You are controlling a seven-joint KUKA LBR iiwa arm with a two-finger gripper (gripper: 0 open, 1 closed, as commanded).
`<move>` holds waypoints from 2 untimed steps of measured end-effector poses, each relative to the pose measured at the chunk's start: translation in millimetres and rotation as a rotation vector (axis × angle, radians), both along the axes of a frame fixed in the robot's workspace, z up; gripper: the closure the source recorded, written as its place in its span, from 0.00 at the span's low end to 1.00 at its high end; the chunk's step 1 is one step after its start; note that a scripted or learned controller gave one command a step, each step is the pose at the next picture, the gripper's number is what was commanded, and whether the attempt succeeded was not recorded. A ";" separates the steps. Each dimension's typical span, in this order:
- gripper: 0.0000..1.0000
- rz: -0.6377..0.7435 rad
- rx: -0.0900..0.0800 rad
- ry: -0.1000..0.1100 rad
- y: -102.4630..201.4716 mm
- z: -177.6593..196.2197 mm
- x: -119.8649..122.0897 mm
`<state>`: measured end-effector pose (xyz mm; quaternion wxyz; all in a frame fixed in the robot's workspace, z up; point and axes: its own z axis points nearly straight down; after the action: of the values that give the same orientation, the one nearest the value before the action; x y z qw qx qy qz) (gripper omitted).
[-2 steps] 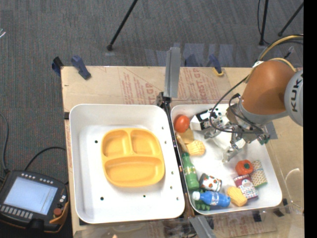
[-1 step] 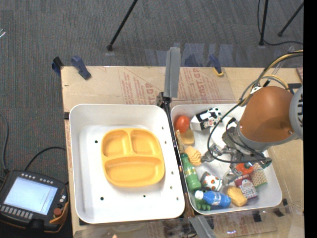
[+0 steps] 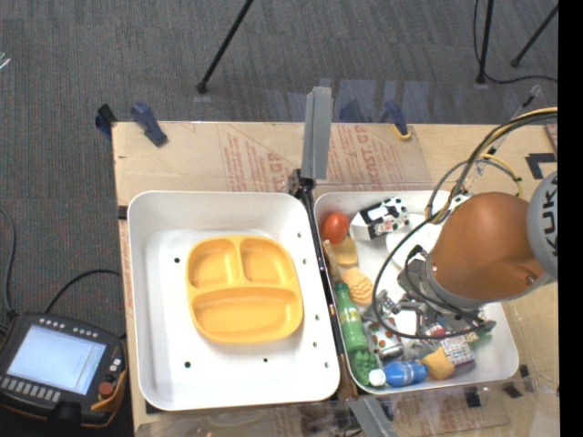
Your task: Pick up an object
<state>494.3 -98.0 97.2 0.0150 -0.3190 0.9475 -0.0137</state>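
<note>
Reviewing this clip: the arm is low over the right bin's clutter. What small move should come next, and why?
Probably a short straight descent, then closing. The gripper hangs low over the right bin, where a green bottle, blue item and other small objects crowd together. No object shows between its fingers, so nothing looks grasped yet; the wrist hides the fingertips, so this is tentative.

Grey arm (image 3: pixel 556 230); orange band (image 3: pixel 483 244); black and yellow cables (image 3: pixel 496 148).
</note>
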 end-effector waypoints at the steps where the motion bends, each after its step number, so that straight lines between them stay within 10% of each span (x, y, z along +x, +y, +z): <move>1: 0.00 0.194 0.010 0.010 -60.8 -3.8 -2.2; 2: 0.00 0.260 0.013 0.016 -108.7 -5.5 2.1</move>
<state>496.4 -206.7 91.6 0.0110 -0.4391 0.8984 -0.0028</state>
